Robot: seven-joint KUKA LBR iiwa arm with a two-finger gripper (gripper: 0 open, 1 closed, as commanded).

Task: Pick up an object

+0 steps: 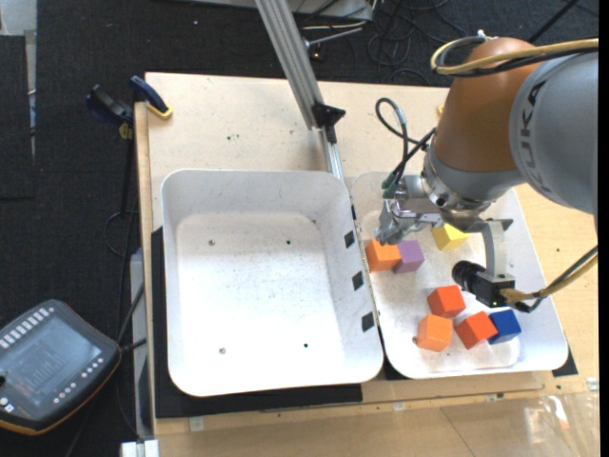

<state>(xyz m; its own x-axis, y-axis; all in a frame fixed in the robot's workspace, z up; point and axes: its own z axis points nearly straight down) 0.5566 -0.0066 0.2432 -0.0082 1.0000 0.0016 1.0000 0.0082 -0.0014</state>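
From my remote station I am looking down on a pale speckled tabletop (238, 103) that is carrying two shallow white bins with rounded corners. The left bin (257, 284) is lying beside the right bin (533, 350), their inner rims meeting. In the right bin, small matte cubes are sitting in two loose groups: an orange cube (383, 254) is touching a purple cube (410, 254) near the inner rim, a yellow cube (448, 235) is peeking out from under the wrist, and nearer the front a red-orange cube (445, 301), another orange cube (435, 332), a red cube (475, 329) and a blue cube (505, 324) are clustering together. The grey arm with its orange band (485, 112) is reaching in from the right and crowding the space over the bin. The pincer (393, 225) is hanging just above the orange and purple cubes; whether it is apart or together I cannot tell. A slanted metal rail (290, 46) is crossing the tabletop, and a handheld control pendant (48, 365) is lying off the tabletop at lower left.
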